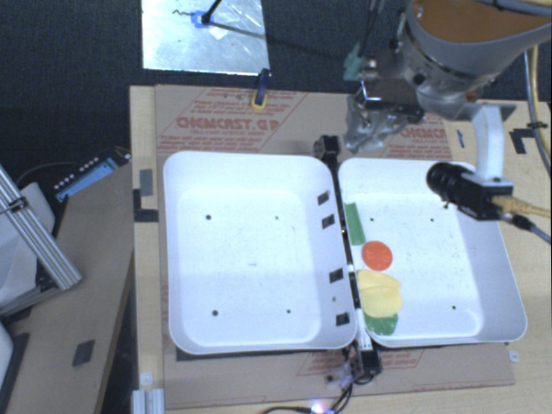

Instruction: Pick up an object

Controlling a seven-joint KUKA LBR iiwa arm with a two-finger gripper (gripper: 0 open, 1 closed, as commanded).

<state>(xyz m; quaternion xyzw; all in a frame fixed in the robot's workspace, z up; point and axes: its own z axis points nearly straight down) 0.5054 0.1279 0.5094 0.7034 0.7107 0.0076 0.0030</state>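
Far left there's a grey metal rail (30,235) lying at a slant off the bench, w/ a blue strip thing (86,175) just right of it. Up top, a shiny foil sheet (203,24) on the dark floor. The cardboard base (224,119) w/ red print sits under both bins, and a small yellow clip (259,100) is at its back edge.

The left bin (250,248) is white w/ a few small dark dots on its floor. Black clips (328,221) run down the seam where the two bins meet.

The right bin (448,274) has all the stuff, bunched along its left wall. Front to back, it's a green piece (381,323), a yellow lump (379,293) touching and partly on top of it, a red-orange disc (377,254) just behind that, then a thin green strip (354,222) right against the wall.

The gripper (375,129) hangs over the back rim, about where the bins join, well apart from the objs and not touching any. It's a metal blur from this angle tbh, so can't tell if it's open or shut. Nothing visibly in it.

Grey arm (466,50) comes in top right. A black cylinder (466,192) on a white bracket (489,149) sticks out over the right bin's back part.
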